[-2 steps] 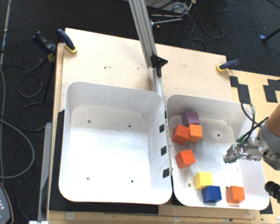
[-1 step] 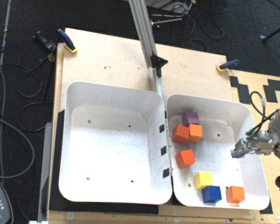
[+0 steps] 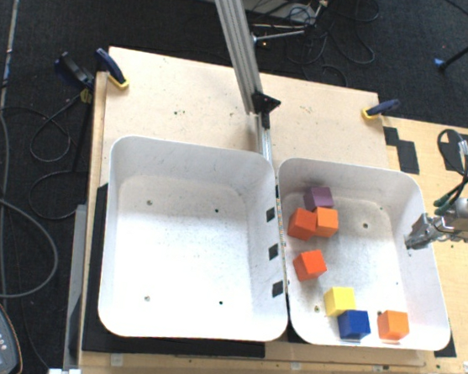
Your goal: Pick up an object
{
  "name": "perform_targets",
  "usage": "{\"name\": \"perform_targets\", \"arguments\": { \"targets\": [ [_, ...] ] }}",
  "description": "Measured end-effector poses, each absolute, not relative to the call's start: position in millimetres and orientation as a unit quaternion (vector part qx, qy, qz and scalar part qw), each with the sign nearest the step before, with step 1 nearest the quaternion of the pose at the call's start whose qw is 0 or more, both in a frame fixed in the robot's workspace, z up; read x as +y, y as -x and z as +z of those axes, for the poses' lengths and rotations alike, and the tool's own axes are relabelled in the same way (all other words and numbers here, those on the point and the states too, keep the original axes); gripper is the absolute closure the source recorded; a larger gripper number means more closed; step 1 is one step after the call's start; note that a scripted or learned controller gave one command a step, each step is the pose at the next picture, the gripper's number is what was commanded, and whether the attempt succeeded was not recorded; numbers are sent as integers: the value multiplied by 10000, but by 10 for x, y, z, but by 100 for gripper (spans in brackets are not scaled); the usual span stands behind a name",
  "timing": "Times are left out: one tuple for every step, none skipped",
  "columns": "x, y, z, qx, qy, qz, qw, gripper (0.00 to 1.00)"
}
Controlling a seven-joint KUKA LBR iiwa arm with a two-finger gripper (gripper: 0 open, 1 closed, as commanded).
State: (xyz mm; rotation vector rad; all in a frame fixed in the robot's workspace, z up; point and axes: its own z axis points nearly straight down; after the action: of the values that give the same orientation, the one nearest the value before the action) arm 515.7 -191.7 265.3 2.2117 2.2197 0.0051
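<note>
Orange cubes: four (image 3: 303, 223) (image 3: 327, 221) (image 3: 310, 264) (image 3: 392, 325); purple (image 3: 319, 197), yellow (image 3: 338, 301), blue (image 3: 353, 324): one each, all in right bin (image 3: 426, 273). Gripper (image 3: 418, 236) at bin's right rim; finger state cannot be told.

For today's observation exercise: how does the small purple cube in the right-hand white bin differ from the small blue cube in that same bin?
Colour: the small purple cube is pale violet, the small blue cube deep blue.
Place: the purple cube lies toward the far side of the right-hand white bin, the blue cube by its near rim.
Neighbours: the purple cube adjoins orange cubes, the blue cube a yellow cube.
Both look like similar-sized blocks.
</note>
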Motion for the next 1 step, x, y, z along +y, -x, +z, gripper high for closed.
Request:
{"name": "perform_targets", "arguments": {
  "targets": [
    [-1336, -5160, 2619, 7099, -7043, 9, -5, 100]
  ]
}}
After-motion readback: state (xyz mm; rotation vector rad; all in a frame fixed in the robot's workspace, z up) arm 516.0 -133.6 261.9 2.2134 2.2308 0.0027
